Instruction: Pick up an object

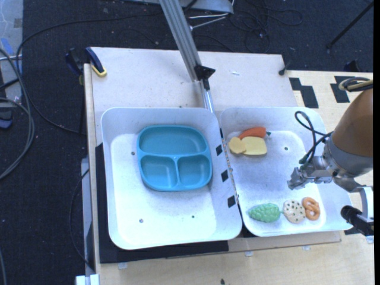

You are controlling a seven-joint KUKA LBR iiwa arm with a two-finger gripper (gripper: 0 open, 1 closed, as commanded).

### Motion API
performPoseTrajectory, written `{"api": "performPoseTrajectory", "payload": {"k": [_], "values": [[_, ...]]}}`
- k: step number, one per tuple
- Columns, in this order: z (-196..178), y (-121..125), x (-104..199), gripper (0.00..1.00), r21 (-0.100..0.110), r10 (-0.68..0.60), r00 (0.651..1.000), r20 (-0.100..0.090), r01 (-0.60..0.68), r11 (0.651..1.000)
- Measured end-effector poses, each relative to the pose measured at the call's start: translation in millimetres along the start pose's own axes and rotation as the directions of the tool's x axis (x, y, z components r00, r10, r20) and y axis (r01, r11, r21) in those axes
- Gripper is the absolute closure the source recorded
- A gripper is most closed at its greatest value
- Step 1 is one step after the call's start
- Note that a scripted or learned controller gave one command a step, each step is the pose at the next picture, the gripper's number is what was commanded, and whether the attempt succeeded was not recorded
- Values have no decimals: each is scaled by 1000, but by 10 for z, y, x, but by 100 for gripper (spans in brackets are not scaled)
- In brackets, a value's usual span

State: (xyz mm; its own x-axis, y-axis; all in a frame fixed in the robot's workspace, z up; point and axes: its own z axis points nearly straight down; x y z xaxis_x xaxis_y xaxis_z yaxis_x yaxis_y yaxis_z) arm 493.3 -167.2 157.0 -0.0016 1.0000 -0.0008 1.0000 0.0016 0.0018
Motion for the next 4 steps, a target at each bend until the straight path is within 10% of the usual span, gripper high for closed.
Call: {"api": "performPoseTrajectory", "payload": {"k": [2, 4], "values": [[-971, 158, -55, 100, -2, -2, 1000, 1, 2, 1000], [-854, 471, 1014, 100, 0, -5, 1000, -1, 5, 1000]]}}
